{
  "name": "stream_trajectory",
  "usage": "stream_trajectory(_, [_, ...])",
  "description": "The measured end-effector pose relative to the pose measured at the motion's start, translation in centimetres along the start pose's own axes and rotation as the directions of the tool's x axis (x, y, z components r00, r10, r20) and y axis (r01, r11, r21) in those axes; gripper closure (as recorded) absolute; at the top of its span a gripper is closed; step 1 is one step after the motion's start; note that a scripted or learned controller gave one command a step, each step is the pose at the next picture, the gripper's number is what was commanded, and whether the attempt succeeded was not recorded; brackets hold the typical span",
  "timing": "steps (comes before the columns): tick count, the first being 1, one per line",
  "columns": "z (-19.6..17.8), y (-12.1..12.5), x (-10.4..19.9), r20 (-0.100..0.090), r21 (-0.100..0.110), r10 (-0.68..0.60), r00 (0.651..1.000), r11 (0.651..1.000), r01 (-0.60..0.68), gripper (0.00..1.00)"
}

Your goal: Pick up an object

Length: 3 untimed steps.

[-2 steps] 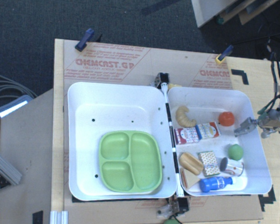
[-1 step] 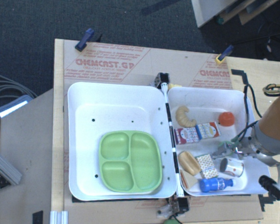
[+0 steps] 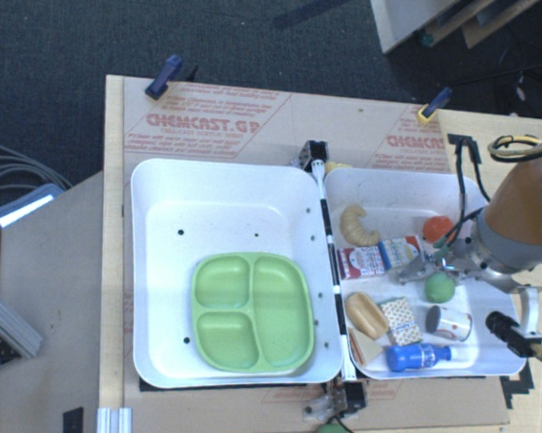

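Two metal fingers of the gripper [image 3: 422, 266] reach leftward from the wrist over the right bin [image 3: 396, 180], their tips low among the objects; whether they are spread or closed, and whether anything sits between them, I cannot tell. Just beside the tips lies a green ball [image 3: 440, 288], and at the tips' left a red-and-white carton [image 3: 376, 258] lies flat. An orange-red ball [image 3: 437, 228] sits just above the gripper, near the arm [image 3: 521, 215]. A croissant [image 3: 357, 225] lies toward the bin's upper left. Along the near side are a bread roll [image 3: 366, 314], a patterned packet [image 3: 400, 320], a blue bottle [image 3: 418, 357] on its side, and a small white cup [image 3: 450, 322] tipped over. The left bin [image 3: 160, 212] holds a green divided plate [image 3: 251, 310].
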State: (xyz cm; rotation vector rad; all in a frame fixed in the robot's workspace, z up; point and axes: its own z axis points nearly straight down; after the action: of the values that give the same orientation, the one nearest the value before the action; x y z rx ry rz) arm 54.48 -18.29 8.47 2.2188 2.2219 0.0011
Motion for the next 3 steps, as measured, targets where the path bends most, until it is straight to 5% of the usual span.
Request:
stream_trajectory(1, [-1.0,0.0,0.0,0.001,-0.002,0.001,1.000,1.000,-0.001,1.00])
stream_trajectory(2, [-10.7,3.7,5.5,-0.001,-0.001,-0.001,1.000,1.000,0.001,1.00])
stream_trajectory(3, [-10.7,3.6,5.4,0.000,0.001,0.000,1.000,1.000,0.000,0.00])
